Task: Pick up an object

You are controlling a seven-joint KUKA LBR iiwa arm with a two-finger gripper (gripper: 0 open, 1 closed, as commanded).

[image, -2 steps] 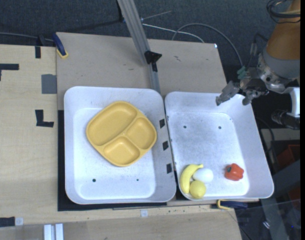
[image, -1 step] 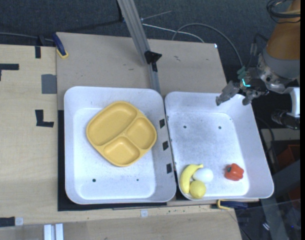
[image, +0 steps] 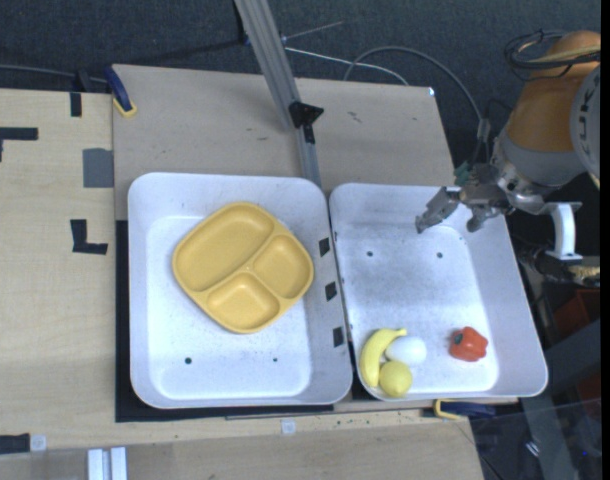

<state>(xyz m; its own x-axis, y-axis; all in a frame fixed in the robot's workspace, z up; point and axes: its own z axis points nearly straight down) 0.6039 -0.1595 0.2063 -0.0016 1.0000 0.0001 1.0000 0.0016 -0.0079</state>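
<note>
From the camera view, your gripper [image: 453, 211] hung over the far edge of the right bin [image: 425, 268], fingers spread apart and gripping nothing; the pickable things sat well away in that bin's near corner: a banana [image: 375, 350], a white egg-like piece [image: 409, 350] and a lemon [image: 395, 377] all touching, with a red pepper [image: 468, 344] a little apart; the left bin [image: 155, 298] held a yellow divided plate [image: 243, 266]; you would likely have done best aiming for the pepper, since it stood clear of its neighbours.
</note>
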